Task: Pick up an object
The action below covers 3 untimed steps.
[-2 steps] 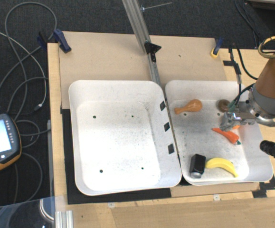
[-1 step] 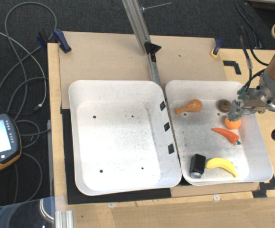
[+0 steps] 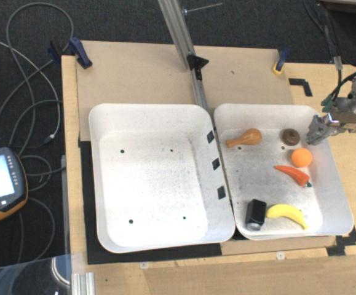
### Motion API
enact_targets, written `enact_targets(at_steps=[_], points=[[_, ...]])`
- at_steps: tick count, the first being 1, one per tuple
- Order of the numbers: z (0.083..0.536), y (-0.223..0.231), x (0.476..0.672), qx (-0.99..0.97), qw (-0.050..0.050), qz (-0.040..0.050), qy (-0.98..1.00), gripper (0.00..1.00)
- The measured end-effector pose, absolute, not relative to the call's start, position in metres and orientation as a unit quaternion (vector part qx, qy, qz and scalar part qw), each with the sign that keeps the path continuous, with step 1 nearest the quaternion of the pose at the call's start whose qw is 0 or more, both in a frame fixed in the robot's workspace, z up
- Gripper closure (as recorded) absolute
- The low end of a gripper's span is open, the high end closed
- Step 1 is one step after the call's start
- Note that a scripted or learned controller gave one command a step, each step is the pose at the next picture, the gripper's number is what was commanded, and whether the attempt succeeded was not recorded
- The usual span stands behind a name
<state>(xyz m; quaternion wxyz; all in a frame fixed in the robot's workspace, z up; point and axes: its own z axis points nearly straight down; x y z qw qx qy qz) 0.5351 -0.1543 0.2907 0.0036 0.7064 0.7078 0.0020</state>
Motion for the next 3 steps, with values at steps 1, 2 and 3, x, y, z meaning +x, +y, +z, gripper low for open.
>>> enact_targets(at_steps=[1, 2, 3], points=[[0.273, -0.100, 0.538, 0.705, -0.002, 0.0001, 0.709, 1.00], [0.275, -0.039, 0.544, 0.704, -0.002, 0.0010, 0.710, 1.00], [0.256, 0.013, 0.545, 0.705, -0.003, -0.0005, 0.709, 1.00]])
